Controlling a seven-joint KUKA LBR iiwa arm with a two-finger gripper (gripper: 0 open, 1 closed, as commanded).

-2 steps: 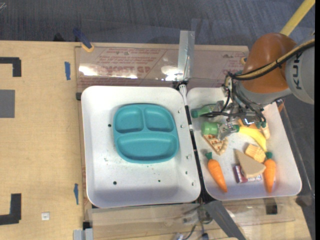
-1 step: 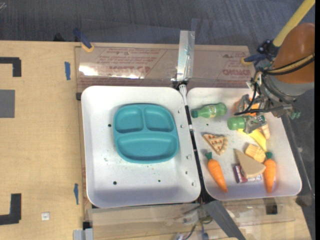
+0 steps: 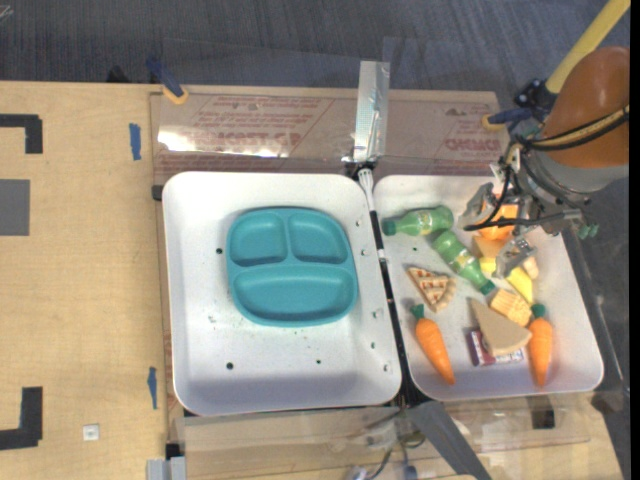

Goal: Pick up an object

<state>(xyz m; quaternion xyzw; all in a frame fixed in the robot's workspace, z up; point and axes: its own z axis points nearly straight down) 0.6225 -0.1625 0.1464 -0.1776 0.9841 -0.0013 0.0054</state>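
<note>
Gripper (image 3: pixel 507 230) sits low over the toy food pile (image 3: pixel 478 286) in the right bin (image 3: pixel 585 368), right of frame; its opening cannot be determined. Left bin (image 3: pixel 190 368) holds a teal divided plate (image 3: pixel 291 266).

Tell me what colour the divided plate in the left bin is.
Teal, the divided plate, seen in the camera view.

The grey arm (image 3: pixel 585 118) reaches in from the right, its hand (image 3: pixel 505 230) lowered, fingers spread.
</note>
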